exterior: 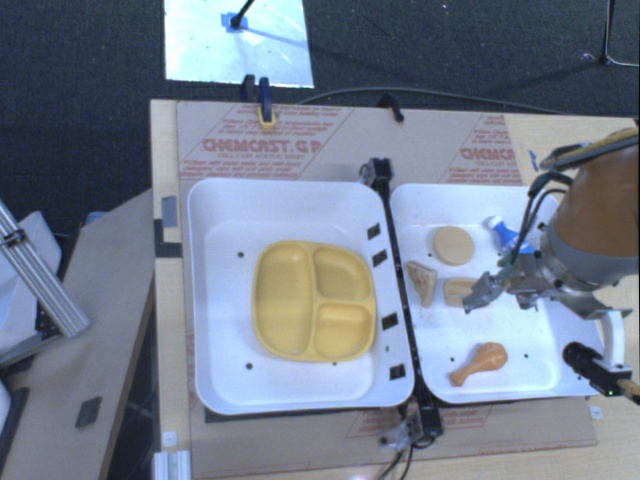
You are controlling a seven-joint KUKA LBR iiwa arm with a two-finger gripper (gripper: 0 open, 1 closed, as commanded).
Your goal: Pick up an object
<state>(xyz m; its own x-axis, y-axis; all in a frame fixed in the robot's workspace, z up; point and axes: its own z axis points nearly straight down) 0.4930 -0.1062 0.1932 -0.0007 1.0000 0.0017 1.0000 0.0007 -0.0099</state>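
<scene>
Claw [487, 293]: low in the right bin [440, 373], its tip just beside a tan piece of toy food [459, 290]; whether it is spread or pinched, I cannot tell.
Right bin: round cookie [452, 245], bread wedge [423, 282], chicken drumstick [478, 363], blue thing [500, 232].
Left bin [225, 268]: yellow plate [313, 300] with three parts.
Table [170, 298]: under both bins.

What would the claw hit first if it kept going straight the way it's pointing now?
Probably the small tan block just ahead of the claw, which points left across the right bin. The wedge-shaped piece lies beyond. Height above the block is unclear from this slanted view.
</scene>
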